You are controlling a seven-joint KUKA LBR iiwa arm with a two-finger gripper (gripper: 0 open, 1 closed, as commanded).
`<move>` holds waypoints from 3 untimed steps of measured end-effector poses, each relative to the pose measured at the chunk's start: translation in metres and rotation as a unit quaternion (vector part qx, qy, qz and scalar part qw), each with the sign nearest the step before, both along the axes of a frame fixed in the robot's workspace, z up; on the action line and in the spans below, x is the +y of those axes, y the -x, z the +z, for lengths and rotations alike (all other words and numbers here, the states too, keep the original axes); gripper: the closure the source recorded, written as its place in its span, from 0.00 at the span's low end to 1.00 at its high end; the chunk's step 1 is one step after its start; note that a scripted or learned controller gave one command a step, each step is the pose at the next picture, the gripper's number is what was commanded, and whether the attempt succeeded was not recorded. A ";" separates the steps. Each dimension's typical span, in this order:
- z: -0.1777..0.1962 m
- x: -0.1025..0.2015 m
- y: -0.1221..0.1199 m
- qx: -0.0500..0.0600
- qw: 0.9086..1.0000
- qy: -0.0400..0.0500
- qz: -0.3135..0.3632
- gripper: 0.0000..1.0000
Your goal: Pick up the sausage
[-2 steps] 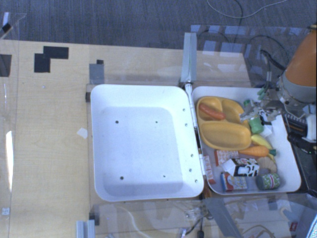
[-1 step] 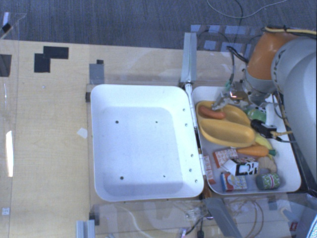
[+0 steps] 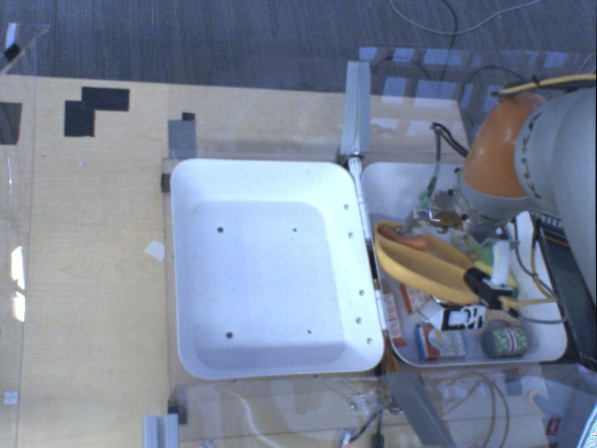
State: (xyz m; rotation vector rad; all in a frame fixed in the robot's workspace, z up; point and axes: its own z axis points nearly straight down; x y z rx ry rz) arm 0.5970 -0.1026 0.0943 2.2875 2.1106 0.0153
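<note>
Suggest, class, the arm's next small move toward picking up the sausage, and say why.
Probably a short shift left and down. The gripper hangs over the right bin, while the reddish sausage lies just left of it, against the banana. Nothing shows between its fingers, so it likely needs to centre over the sausage before descending.

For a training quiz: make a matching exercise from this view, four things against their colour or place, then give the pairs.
Things:
1. banana
2. sausage
3. small can
4. left bin

Descriptions:
A. red-orange, just above the yellow fruit
B. white, wider of the two
C. yellow, long, lying across the right bin
D. greenish, near the right bin's front right corner

Pairs: 1-C, 2-A, 3-D, 4-B
</note>
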 end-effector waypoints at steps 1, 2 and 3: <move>0.016 -0.001 -0.005 -0.007 1.000 0.002 0.000 1.00; 0.138 0.062 -0.002 0.009 1.000 -0.008 -0.016 1.00; 0.137 0.061 -0.001 0.010 1.000 -0.007 -0.016 0.00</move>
